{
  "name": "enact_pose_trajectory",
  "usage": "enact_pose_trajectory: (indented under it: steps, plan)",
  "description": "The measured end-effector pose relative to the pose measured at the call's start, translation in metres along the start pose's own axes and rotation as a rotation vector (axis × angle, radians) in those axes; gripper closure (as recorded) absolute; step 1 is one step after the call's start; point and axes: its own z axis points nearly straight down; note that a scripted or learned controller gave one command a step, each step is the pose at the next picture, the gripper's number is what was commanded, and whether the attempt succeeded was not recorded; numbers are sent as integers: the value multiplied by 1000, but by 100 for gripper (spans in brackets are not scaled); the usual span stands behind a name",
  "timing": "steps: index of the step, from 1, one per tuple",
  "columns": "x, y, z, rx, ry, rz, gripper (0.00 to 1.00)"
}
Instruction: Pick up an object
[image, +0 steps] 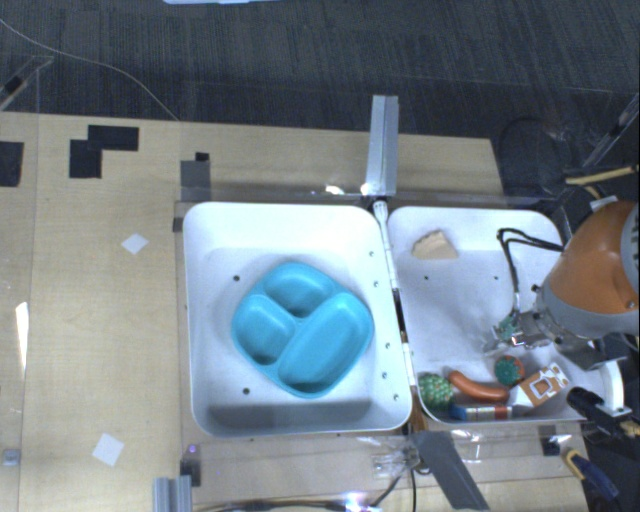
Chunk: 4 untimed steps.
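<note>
White bins sit side by side on the wooden counter (90, 330). Left bin (215, 250): one blue three-compartment dish (302, 328), roughly centred, flat on the bin floor.

Right bin (440, 300): a tan, crumpled-looking piece (432, 244) near the far wall, well apart from everything else. Along the near wall, a cluster: a green knobbly object (434, 387) at the left, an orange sausage-shaped item (478, 385) just beside it, a thin marker-like item (484, 411) against the wall below, a round green-and-orange object (508, 370) and a small orange-and-white piece (546, 384) to the right. Items in the cluster lie touching or nearly so.

Arm (598, 275) enters from the right, orange section over the right bin's edge. End effector (514, 336) is low over the near-right part of the right bin, just above the round green-and-orange object. Finger opening: cannot tell, tip too small and cluttered. Nothing visibly between the fingers; contact with the round object unclear.
</note>
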Motion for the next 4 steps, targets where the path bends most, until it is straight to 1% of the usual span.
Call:
enact_pose_trajectory:
  steps: [1,2,3,4]
  plan:
    - [0,2,0,-4,-2,-1,0]
    - [11,-5,0,-8,-5,-20,0]
    - [41,0,0,-7,-6,19,0]
    - [37,0,0,-8,-4,-375,0]
